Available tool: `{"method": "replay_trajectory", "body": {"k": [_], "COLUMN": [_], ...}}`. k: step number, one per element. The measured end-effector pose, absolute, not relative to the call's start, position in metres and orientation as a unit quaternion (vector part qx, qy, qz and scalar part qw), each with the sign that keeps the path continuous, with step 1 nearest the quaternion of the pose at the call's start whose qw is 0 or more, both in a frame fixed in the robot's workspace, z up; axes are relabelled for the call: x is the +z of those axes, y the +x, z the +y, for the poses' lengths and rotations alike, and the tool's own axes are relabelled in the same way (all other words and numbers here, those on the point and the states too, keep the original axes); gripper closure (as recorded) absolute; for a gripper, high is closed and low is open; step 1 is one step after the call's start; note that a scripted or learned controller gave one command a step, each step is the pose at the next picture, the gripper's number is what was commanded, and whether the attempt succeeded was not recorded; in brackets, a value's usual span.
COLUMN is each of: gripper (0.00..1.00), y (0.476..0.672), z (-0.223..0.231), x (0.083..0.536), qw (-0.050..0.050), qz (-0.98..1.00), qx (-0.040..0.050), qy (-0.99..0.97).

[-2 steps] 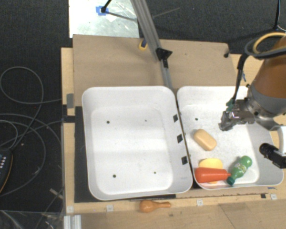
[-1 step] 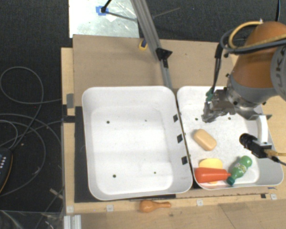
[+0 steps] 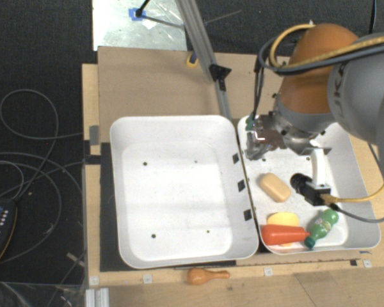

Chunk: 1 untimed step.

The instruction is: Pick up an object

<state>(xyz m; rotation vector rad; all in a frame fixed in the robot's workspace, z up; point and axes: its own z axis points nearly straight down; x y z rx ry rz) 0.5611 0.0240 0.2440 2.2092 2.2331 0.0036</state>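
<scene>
Plainly, the gripper [image 3: 259, 139] hangs at the right bin's [image 3: 365, 235] far-left corner, its jaw state unreadable, with the tan block [image 3: 275, 187] nearest, just toward the viewer, lying diagonally.

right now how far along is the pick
Done: the arm is over the right bin, with the gripper near its upper left corner. In hand: nothing visibly held. Left: the tan block, orange carrot, yellow piece and green bottle all lie in the bin.
</scene>
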Motion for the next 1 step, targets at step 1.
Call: {"method": "replay_trajectory", "body": {"k": [1], "gripper": [1.0], "y": [0.5799], "z": [0.0803], "x": [0.2381], "qw": [0.0], "qz": [0.711], "qx": [0.0017], "qy": [0.703]}}
